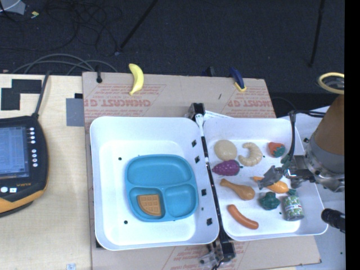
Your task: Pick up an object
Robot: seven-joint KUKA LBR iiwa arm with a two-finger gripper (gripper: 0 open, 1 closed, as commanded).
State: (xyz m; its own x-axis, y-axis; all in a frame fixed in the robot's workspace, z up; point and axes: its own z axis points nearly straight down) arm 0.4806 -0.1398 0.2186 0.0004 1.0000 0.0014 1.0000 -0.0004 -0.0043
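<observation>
My gripper (273,177) reaches in from the right, low over the right bin (298,229), just above an orange piece (277,187) of toy food. Around it lie a red strawberry-like piece (275,148), a dark green broccoli (269,201) and a green can (292,209). Further left sit a beige potato (225,149), a croissant (251,153), a purple piece (226,167), a drumstick (237,189) and a sausage (242,216). I see nothing held in the gripper.
The left bin (107,151) holds a blue divided plate (162,176) with a waffle (149,205) in one compartment. A banana (136,78) lies on the cardboard behind the bins. A teach pendant (19,159) sits at the far left.
</observation>
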